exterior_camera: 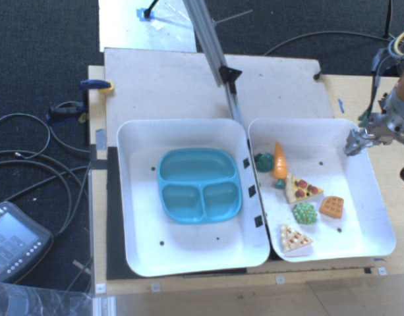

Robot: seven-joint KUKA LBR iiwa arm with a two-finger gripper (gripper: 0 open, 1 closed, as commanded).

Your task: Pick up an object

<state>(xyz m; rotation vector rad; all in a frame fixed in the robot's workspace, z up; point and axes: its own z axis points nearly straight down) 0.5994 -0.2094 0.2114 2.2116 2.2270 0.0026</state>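
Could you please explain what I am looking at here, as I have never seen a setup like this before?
One camera, fixed above a bench, looks down at a slant on two shallow white bins. The left bin holds a blue divided tray. The right bin holds toy food: a carrot, two pizza slices, a waffle, a green bumpy piece. The robot arm reaches in from the right; its gripper hangs over the right bin's far edge, holding nothing visible.
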